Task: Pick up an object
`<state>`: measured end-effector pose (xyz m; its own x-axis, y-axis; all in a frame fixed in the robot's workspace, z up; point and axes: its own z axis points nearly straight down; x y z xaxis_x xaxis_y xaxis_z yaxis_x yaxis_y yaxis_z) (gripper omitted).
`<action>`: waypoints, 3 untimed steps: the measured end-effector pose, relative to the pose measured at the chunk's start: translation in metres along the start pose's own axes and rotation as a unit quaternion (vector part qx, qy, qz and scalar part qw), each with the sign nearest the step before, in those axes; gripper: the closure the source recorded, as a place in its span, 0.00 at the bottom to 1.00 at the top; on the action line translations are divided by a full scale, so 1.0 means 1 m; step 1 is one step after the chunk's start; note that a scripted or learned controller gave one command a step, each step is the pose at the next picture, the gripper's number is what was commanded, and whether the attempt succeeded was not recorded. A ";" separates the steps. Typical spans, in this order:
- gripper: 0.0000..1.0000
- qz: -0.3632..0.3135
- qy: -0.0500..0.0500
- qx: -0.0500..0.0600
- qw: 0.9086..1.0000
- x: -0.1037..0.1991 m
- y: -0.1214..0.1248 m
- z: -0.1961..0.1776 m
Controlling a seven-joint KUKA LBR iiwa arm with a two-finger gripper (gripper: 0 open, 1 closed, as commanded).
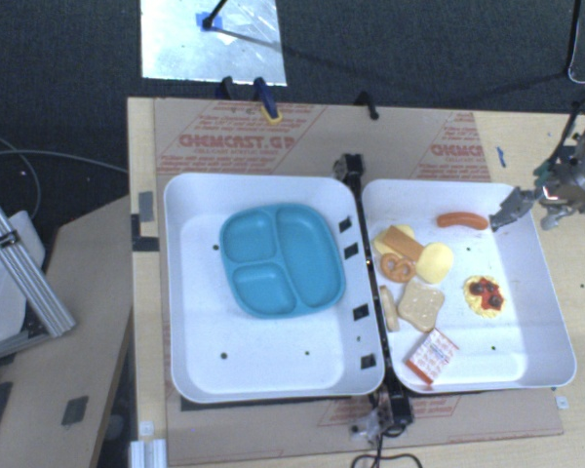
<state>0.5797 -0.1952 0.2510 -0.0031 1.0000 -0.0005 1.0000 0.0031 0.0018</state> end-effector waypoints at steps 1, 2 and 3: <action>0.00 -0.005 0.003 0.005 1.000 0.116 -0.024 0.102; 0.00 -0.002 0.000 0.000 1.000 0.113 0.009 0.164; 1.00 -0.001 0.000 -0.001 1.000 0.113 0.009 0.150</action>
<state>0.5885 -0.0825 0.1009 -0.0044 1.0000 0.0002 1.0000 0.0044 0.0044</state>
